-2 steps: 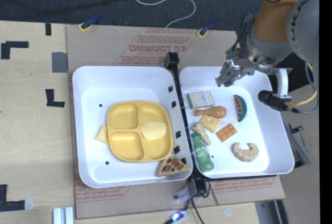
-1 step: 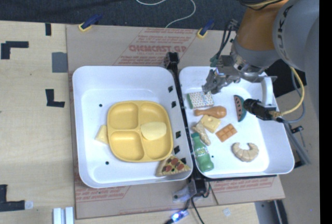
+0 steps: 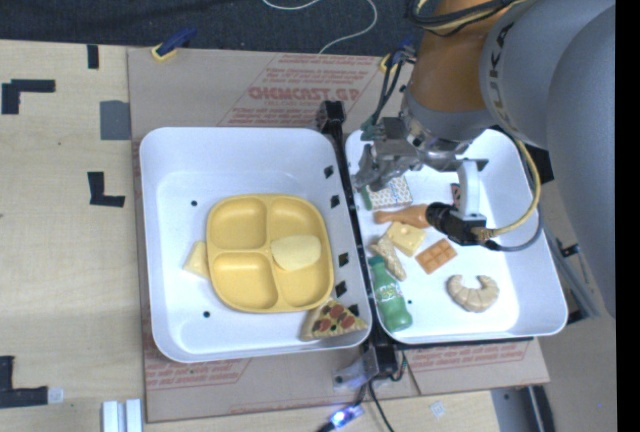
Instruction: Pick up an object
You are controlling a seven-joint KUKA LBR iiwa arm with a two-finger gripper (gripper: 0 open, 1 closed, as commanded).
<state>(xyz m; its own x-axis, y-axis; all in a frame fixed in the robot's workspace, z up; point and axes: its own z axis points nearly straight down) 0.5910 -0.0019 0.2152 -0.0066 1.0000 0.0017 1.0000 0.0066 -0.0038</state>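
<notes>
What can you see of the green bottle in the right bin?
The green bottle lies on its side in the right bin, close along that bin's left wall, near the front corner. It looks like a small glossy plastic toy: a green body with a paler label band around the middle and a narrower neck pointing toward the bin's far side. Its neck end sits against a tan food piece. Nothing grips it; the gripper is farther back in the bin.

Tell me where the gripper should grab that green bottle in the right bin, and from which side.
Grip the green bottle across its wider body, coming straight down. It lies flat, cap toward the food pieces, close by the bin wall, so the fingers probably fit best straddling it crosswise, mid-length.
</notes>
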